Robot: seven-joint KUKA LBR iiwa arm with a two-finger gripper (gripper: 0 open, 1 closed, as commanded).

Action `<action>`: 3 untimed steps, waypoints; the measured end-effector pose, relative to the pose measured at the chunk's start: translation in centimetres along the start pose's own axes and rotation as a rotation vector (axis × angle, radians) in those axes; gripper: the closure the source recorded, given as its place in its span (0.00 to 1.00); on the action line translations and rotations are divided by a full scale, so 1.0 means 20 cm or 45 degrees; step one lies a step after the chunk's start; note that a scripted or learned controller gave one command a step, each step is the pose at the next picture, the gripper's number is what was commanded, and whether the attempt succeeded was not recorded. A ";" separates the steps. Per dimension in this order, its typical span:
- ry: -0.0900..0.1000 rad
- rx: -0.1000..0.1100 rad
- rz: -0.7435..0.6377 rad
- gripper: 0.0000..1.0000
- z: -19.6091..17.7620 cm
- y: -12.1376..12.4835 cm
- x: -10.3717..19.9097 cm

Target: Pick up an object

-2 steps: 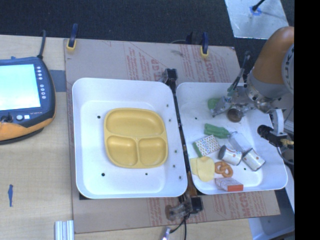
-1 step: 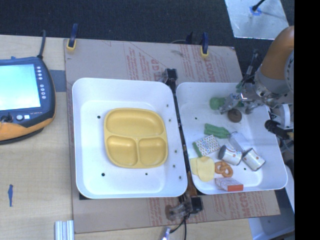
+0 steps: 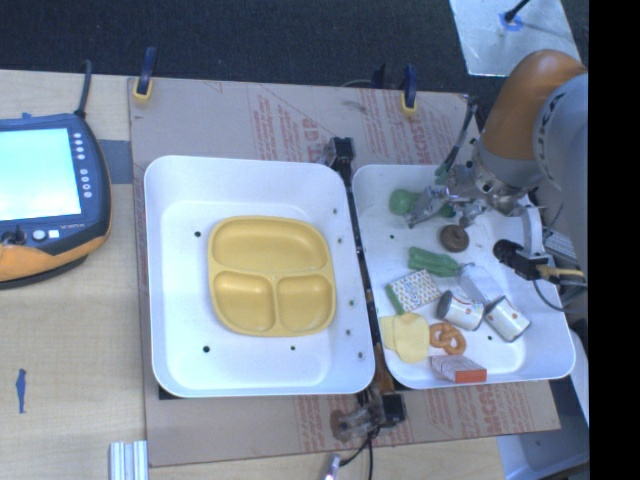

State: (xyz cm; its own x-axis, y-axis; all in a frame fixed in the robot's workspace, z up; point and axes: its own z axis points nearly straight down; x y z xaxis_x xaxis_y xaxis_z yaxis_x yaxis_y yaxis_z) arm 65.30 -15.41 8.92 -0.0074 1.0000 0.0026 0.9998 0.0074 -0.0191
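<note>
Yellow moulded plastic forms the three-compartment tray (image 3: 271, 274) laid in the left bin (image 3: 170, 298), with bare white floor left all round it. Small items are crowded into the right bin (image 3: 545, 363): a green lump (image 3: 402, 202), a brown disc (image 3: 455, 237), a checked packet (image 3: 414, 289), a pretzel (image 3: 447, 339). The gripper (image 3: 440, 204) is seen low beside the green lump near the far rim; its state cannot be told.

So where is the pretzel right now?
The pretzel lies in the right bin, near its front edge, between the yellow piece and a small can.
</note>
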 end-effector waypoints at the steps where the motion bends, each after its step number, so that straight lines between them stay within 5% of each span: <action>1: -0.004 -0.025 0.006 0.00 -0.42 0.01 -0.19; 2: -0.004 -0.017 0.005 0.00 -0.01 -0.15 -0.08; 3: 0.000 -0.008 0.002 0.00 -0.01 -0.03 -0.16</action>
State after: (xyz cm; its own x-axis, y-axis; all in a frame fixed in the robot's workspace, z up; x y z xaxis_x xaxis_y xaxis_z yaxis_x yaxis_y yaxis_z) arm 64.72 -18.71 9.04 -0.0059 1.0000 0.0027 0.9999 0.0060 -0.0129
